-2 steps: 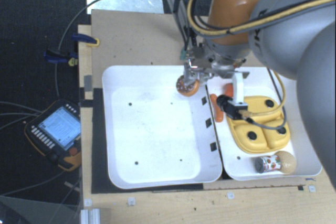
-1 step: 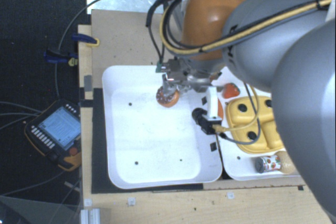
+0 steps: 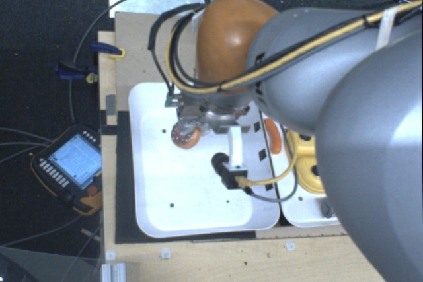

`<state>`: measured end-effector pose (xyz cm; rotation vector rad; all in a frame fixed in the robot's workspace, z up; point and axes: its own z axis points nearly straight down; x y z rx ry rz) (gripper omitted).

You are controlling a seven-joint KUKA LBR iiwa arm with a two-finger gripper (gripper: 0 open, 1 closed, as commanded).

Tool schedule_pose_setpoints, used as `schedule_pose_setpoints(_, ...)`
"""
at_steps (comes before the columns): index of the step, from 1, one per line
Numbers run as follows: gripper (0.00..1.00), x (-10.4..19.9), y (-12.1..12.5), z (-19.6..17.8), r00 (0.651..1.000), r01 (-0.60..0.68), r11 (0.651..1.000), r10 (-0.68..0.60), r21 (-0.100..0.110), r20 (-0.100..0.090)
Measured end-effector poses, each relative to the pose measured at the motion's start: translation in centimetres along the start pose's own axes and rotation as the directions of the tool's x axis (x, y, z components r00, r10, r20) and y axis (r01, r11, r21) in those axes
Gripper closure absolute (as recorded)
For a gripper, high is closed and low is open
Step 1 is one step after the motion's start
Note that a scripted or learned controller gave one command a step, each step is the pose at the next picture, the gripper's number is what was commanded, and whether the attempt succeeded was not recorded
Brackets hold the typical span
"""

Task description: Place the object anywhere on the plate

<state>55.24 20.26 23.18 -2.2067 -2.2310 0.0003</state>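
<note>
A small round brown and pink object point(image 3: 186, 137), like a doughnut, lies in the left white bin point(image 3: 192, 208) near its upper middle. My gripper point(image 3: 190, 121) hangs straight over it at the end of the orange-banded wrist, and its tip meets the object's top edge. A yellow plate point(image 3: 306, 165) sits in the right bin point(image 3: 310, 213), largely hidden by the grey arm. The arm's bulk covers most of the right bin.
An orange elongated item point(image 3: 273, 135) lies by the divide between the bins, next to the plate. A black cable fitting point(image 3: 226, 172) and a yellow hose dangle over the left bin. A teach pendant point(image 3: 69, 165) lies left of the bench.
</note>
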Motion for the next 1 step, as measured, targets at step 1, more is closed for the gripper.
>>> schedule_pose_setpoints(1, 0.00, -0.39, 0.16, -0.04, 1.000, -0.007, 1.000, 0.007, -0.002, 0.002)
